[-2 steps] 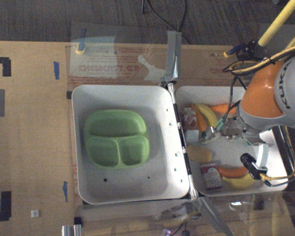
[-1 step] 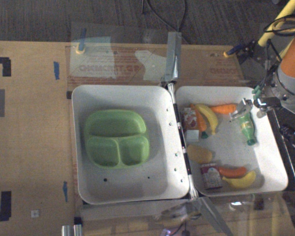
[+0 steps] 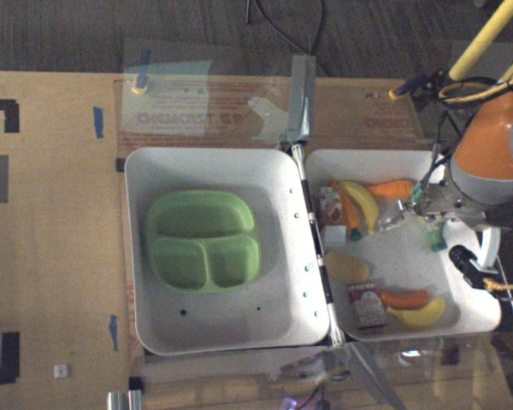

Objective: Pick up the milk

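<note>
Two small red-and-white cartons lie in the right bin. One carton rests against the bin's left wall near the back; the other carton lies flat near the front. I cannot tell which of them is the milk. My gripper hangs low over the back middle of this bin, beside a banana and below a carrot. It is right of the back carton and apart from it. The grey arm with its orange band reaches in from the right.
The right bin also holds a tan potato-like piece, an orange carrot and a second banana at the front. A green divided plate sits in the left bin. Cables run along the right side.
</note>
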Motion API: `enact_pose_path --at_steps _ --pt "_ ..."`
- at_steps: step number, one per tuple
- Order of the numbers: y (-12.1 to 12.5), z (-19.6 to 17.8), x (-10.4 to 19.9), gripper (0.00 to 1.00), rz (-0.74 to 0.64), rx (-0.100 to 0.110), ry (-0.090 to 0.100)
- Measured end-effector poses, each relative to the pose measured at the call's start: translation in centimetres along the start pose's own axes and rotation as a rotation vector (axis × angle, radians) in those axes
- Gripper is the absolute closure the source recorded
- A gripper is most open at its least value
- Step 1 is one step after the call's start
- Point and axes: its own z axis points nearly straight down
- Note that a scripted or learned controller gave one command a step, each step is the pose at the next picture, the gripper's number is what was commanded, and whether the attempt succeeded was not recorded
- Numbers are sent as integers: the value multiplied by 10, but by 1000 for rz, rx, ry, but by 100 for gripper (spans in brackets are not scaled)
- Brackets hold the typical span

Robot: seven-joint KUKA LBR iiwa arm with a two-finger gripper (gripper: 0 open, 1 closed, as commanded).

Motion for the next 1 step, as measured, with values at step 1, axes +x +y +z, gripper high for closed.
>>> enact_pose_path --at_steps 1 --pt "-3 23 33 0 33 1 -7"
